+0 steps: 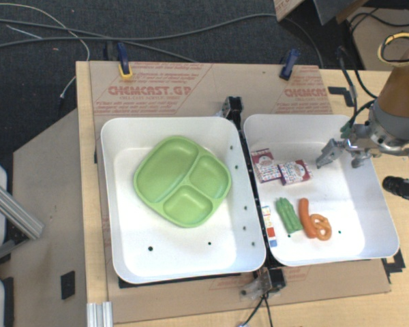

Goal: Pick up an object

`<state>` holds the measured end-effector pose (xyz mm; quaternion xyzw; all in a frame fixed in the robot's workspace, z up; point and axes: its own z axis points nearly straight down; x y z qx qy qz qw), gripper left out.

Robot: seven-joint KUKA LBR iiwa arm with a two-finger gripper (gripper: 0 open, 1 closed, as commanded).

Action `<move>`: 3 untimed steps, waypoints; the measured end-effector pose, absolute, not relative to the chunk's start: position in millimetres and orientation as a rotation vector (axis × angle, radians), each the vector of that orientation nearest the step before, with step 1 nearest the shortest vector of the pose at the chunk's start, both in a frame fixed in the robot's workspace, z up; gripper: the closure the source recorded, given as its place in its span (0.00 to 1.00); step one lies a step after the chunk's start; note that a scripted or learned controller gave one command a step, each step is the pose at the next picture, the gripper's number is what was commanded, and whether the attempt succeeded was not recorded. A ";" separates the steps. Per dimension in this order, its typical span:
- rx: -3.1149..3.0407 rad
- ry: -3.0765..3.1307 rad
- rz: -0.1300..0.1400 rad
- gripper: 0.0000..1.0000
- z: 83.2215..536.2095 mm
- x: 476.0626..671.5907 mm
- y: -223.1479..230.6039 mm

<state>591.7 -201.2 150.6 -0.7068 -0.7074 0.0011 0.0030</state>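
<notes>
Claw [341,154] open over right bin [378,210], holding nothing.
Packets [279,169], green piece [287,214], carrot [305,214], pretzel [320,226] lie in right bin, apart from claw; green tray [183,180] in left bin [123,203].

1. The two bins [116,182] were white
2. In the left bin lay a light green divided plate [183,180]
3. In the right bin, past that plate, two packets [281,171] showed dark red with white print
4. Nearer the plate's side, a green pod [287,214]; beyond it an orange carrot [304,210] and an orange-brown pretzel [320,226]
</notes>
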 end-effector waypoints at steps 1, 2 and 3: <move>-2.218 -2.218 0.003 0.00 109.2 589.8 -201.1; -2.220 -2.222 -0.005 0.00 89.7 592.4 -201.1; -2.224 -2.229 -0.013 1.00 102.9 595.1 -200.6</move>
